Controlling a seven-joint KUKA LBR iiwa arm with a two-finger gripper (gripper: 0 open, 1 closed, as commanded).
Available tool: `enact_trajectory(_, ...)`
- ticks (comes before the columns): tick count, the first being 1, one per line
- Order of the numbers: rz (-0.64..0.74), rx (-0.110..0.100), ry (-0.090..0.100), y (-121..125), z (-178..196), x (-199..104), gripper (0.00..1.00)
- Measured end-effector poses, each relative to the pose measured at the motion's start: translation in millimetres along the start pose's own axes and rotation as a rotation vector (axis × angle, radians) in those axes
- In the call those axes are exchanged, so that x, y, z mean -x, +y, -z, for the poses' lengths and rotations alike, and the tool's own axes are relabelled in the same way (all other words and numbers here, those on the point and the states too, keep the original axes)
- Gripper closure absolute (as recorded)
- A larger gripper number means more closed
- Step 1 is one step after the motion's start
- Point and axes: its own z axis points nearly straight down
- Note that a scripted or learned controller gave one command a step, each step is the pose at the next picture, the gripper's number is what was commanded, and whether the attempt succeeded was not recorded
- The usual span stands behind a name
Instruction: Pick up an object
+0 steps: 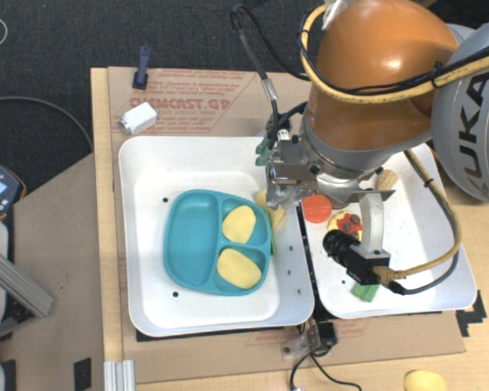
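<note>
holding two yellow pieces: teal tray

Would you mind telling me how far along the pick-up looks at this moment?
Nothing looks picked yet. The arm hangs low over the seam between the two bins, its bulk hiding the grasping end. The blue tray with two yellow pieces lies in the left bin; an orange piece lies in the right bin. Grasping and lifting remain.

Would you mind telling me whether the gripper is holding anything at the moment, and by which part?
It cannot be told: the arm's orange band hides the gripper from above.
</note>
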Motion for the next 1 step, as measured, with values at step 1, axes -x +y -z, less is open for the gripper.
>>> enact_trajectory(1, 0.010, 0.015, 0.006, 78.4, 133.8, -38.5, 1.00)
